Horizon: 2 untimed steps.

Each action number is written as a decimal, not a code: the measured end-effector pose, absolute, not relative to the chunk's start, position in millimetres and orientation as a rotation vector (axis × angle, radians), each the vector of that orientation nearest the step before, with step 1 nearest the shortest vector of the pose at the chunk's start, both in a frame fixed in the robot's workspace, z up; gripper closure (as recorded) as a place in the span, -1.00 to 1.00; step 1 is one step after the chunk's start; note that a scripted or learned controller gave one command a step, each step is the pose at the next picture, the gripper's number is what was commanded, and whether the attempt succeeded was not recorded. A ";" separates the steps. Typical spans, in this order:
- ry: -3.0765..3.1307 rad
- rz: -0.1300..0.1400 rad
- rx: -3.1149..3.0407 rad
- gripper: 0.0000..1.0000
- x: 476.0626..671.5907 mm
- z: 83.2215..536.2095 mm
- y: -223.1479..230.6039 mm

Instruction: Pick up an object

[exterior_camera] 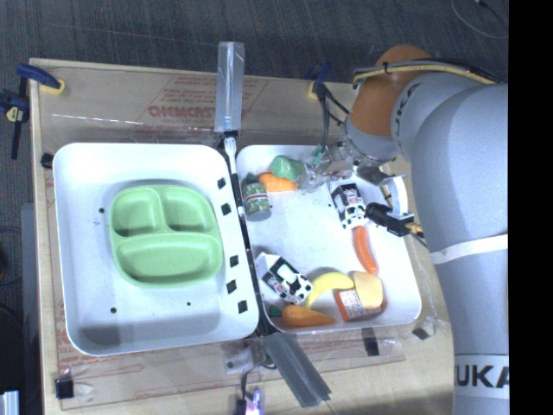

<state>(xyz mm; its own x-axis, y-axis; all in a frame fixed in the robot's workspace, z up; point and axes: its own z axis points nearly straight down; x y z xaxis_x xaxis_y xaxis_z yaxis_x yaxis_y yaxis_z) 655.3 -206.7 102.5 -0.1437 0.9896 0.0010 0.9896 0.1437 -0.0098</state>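
The right bin (403,258) holds several toy foods. At its far end lie a green leafy piece (283,168), a small orange carrot (275,182) and a can with a green label (256,199). A black-and-white carton (349,205) and a red sausage (365,249) lie by the right wall. Near the front sit a second cow-patterned box (286,282), a banana (324,286), an orange-yellow block (359,299) and a larger carrot (304,317). My gripper (314,172) is low at the bin's far end, just right of the green piece and left of the carton.
The left bin (78,232) holds a green divided plate (164,233). The grey arm (449,145) with its orange band (380,102) overhangs the right bin's right side. A grey bar (230,85) stands at the divider's far end.
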 end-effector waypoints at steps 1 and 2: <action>-2.371 0.010 -2.050 -1.00 655.5 102.6 -206.5; -2.203 0.007 -2.230 -1.00 656.0 95.2 -210.5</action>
<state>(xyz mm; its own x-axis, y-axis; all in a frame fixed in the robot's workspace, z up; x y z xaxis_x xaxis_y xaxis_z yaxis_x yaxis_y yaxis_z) 656.0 -210.5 95.2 0.0122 0.9999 0.0022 0.9999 -0.0122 -0.0084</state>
